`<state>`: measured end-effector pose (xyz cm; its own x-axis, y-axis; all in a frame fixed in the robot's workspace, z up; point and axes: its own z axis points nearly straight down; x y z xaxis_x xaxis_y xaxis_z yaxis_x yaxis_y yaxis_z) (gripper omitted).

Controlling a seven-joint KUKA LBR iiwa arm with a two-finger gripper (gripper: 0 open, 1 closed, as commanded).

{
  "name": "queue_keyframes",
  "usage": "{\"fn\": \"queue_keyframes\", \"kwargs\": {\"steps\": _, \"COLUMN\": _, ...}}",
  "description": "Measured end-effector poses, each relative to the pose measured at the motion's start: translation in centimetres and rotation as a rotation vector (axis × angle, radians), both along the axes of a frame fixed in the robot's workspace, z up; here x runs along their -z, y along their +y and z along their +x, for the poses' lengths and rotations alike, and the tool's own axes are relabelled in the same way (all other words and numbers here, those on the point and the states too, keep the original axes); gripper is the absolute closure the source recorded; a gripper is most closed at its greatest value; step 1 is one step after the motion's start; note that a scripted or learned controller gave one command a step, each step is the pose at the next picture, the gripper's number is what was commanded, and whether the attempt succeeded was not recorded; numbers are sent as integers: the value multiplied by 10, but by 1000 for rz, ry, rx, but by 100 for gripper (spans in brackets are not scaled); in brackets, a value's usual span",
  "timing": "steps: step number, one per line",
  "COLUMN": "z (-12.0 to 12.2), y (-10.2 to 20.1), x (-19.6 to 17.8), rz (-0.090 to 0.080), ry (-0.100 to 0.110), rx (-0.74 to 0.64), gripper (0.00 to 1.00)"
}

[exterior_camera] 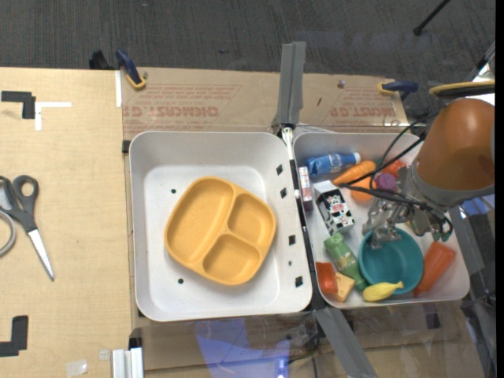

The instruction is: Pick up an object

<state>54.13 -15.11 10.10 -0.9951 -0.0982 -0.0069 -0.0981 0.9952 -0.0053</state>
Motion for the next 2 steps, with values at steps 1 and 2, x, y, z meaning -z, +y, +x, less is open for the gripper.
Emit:
{"fn": "queue_keyframes", "kwargs": {"steps": 1, "z": -2, "y": 3, "x": 3, "rz": 6, "ry": 8, "rx": -1, "gripper": 0}}
{"fn": "queue_keyframes", "kwargs": {"steps": 2, "z": 96, "y": 12, "x": 11, "rz": 6, "ry": 9, "rx": -10, "gripper": 0}}
